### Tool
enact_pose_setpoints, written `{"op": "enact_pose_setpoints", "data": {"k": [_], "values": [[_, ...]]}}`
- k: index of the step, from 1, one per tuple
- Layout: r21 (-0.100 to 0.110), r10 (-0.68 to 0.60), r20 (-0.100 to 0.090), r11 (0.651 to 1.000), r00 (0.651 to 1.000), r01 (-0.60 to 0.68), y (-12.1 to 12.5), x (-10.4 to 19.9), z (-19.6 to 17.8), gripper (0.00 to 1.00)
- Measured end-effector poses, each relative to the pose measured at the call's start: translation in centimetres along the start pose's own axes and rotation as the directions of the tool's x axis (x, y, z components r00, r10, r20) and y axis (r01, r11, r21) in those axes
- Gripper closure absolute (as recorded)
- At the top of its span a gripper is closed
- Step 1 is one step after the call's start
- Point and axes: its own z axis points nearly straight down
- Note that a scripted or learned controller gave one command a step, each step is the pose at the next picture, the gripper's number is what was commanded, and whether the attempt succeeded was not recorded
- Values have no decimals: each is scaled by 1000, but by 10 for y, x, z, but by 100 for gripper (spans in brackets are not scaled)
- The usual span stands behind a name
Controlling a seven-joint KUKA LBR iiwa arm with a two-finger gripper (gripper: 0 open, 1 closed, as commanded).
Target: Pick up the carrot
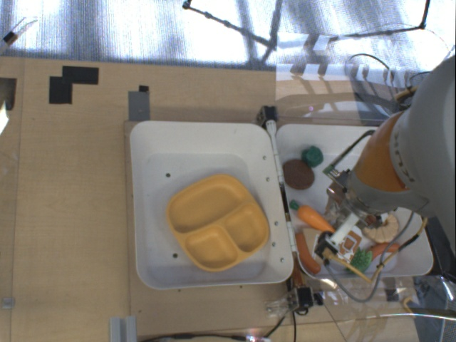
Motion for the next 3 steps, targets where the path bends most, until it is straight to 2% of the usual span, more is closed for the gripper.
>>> {"op": "enact_pose_setpoints", "data": {"k": [1,2,3], "values": [[15,266,13,964,964,-267,18,15,2,0],[2,355,4,935,935,-355,7,6,1,0],[4,482,1,876,876,-482,2,-7,0,0]]}}
